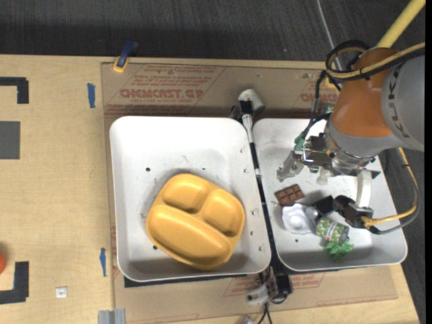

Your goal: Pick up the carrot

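carrot: can't pick it out for sure, maybe the green leafy lump (335,238) in the shallow white right-hand bin (275,140) | two-finger metal gripper (307,164) hovering over that bin, just up from the clutter, grip state can't tell | step: I'd say approach | next: line up, drop down, squeeze

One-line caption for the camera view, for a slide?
Claw hovers over the right bin near a chocolate piece; yellow bread loaf fills the left bin.

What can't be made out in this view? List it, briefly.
1. Right bin: its far right part, hidden under the arm.
2. Orange thing at the left edge: cut off by the frame.
3. White and green clutter beside the chocolate piece: too blurred to name.
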`<state>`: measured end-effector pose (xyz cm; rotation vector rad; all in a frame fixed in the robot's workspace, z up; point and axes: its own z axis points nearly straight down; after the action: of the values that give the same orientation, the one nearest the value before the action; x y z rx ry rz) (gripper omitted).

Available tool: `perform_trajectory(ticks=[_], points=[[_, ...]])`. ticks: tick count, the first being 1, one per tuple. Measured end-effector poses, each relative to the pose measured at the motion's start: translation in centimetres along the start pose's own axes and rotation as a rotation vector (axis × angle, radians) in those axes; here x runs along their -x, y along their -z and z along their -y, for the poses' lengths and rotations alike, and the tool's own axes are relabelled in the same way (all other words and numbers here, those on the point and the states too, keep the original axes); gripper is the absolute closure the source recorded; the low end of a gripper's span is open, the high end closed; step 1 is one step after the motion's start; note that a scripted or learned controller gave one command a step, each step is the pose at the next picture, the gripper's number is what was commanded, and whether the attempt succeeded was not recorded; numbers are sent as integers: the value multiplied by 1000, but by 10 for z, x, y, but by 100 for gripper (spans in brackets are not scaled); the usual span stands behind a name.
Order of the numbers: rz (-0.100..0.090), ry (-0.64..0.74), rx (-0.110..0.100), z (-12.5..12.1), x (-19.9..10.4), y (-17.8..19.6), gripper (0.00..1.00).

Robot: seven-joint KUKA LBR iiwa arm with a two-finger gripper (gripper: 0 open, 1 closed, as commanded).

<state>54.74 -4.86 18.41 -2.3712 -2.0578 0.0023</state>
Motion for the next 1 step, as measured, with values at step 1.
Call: perform_trajectory(ticks=[1], points=[[0, -144, -2, 50, -83, 0, 0]])
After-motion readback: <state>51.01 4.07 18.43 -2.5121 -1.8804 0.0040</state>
